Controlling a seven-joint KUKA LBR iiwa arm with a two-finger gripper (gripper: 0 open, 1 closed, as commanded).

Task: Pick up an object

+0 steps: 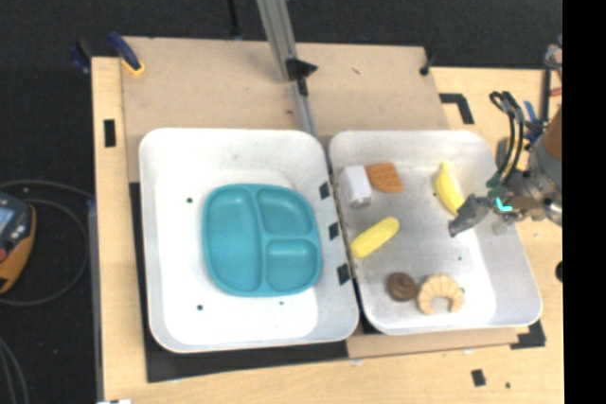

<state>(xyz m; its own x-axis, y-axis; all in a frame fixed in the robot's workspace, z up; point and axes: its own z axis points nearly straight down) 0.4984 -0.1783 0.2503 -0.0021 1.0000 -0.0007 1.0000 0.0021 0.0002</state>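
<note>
One curved yellow banana [448, 187]

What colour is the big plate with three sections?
The plastic divided plate is turquoise blue, clearest in the camera view.

Teal tray [260, 238]; white bins [170, 156]

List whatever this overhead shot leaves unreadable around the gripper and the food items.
- Gripper: small and dark in the camera view, finger gap unreadable.
- Arm: cut off by the right edge.
- White block: too small to identify.
- Brown round item: too blurred to name.
</note>
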